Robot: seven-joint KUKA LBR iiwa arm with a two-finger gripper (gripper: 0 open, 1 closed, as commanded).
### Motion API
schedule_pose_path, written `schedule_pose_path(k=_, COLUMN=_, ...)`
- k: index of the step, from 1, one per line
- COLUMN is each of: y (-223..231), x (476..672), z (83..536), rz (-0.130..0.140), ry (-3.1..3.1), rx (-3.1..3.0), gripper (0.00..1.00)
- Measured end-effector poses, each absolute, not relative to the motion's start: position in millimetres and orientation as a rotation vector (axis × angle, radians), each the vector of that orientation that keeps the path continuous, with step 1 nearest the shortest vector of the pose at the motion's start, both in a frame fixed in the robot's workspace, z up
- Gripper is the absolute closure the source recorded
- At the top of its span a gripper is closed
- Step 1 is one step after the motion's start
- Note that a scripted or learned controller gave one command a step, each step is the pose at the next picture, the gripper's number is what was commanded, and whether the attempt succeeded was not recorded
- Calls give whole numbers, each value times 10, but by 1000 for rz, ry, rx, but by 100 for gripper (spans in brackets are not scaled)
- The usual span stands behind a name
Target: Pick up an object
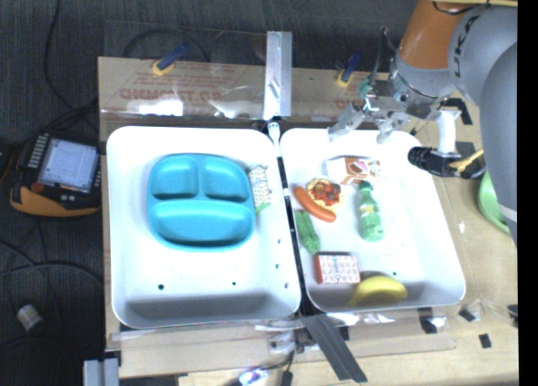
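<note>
The right bin (429, 233) holds several small toy foods. A green bottle (368, 211) lies near its middle, beside a pizza slice (324, 190) and an orange-red sausage (313, 203). A red-and-white card (354, 167) lies toward the back. A green pickle (307, 231), a pink-and-red box (338, 268) and a yellow banana (377, 290) sit toward the front. My gripper (364, 124) hangs open over the bin's back edge, above and behind the card, with nothing between its fingers.
The left bin (134, 283) bears a blue divided plate (202, 199), with a small speckled piece (259, 185) at its right edge. A metal bar (277, 73) stands at the back between the bins. A handheld device (59, 170) lies far left. The arm (445, 23) occupies the upper right.
</note>
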State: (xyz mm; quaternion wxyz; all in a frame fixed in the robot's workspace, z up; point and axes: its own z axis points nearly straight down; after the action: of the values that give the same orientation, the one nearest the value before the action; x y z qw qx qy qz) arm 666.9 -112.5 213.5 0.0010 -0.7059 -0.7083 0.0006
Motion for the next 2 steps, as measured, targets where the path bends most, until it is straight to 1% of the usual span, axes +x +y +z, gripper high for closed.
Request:
schedule_pose_path(k=1, y=-1583, x=6308, z=1157, rz=-21, ry=-2117, rx=-2350, gripper=0)
schedule_pose_path(k=2, y=-1671, x=6131, z=889, rz=-9, ry=-2042, rx=-2399, gripper=0)
